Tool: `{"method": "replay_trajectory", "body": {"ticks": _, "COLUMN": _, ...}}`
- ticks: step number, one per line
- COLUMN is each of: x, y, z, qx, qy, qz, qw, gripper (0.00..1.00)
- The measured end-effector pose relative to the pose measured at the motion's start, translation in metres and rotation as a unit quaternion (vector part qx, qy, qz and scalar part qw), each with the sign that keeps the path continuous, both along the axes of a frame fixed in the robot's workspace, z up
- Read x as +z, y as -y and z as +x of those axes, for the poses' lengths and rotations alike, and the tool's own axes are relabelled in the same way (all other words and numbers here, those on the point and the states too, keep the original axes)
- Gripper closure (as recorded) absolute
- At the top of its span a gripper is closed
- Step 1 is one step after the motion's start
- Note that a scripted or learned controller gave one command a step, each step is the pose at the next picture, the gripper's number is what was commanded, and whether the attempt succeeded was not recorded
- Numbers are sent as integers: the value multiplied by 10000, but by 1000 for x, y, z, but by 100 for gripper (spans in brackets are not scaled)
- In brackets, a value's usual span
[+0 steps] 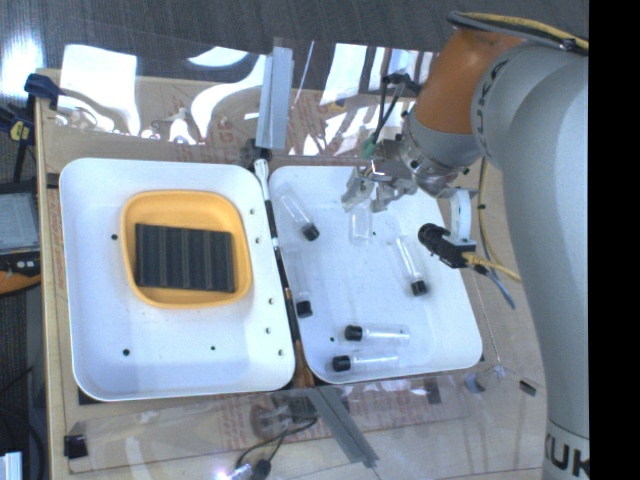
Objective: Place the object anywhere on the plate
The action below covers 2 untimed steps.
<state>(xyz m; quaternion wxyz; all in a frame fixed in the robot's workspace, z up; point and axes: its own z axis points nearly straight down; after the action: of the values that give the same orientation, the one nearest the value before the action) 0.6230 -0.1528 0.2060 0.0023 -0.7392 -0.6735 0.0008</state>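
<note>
So the things to grab here are clear little tubes with black caps, all lying loose in the right bin [455, 343] — none of them is on the plate [186, 249] yet. One tube [360, 230] lies right under the claw [366, 196], basically at its tips; it looks see-through and hard to make out. Another tube [298, 216] lies off to the claw's left, a third [410, 267] just below and to its right, and two more [376, 335] [362, 362] sit well below it near the bin's front wall, with a loose black cap [304, 309] by the divider. The claw hangs low over the bin's upper part, and honestly I can't tell if it's spread or closed, or whether it has anything — too much glare and clutter around the tips. My read: this is the pick step, with the claw down at the tube. Next move calls for a solid grip on that slippery tube, then a lift and a long carry to the claw's left, over the divider, onto the yellow plate with the dark ribbed insert in the left bin [90, 363]. Only readable writing I can find is "KU" on the arm's base, far below and right of the claw.
</note>
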Motion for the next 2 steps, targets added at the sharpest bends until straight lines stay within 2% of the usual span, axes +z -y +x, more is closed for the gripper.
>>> {"method": "replay_trajectory", "body": {"ticks": 1, "x": -53, "y": -27, "z": -45, "qx": 629, "qy": -6, "qz": -1, "qw": 9980, "gripper": 100}}
{"method": "replay_trajectory", "body": {"ticks": 2, "x": -15, "y": -115, "z": -67, "qx": 800, "qy": -4, "qz": -5, "qw": 9968, "gripper": 100}}
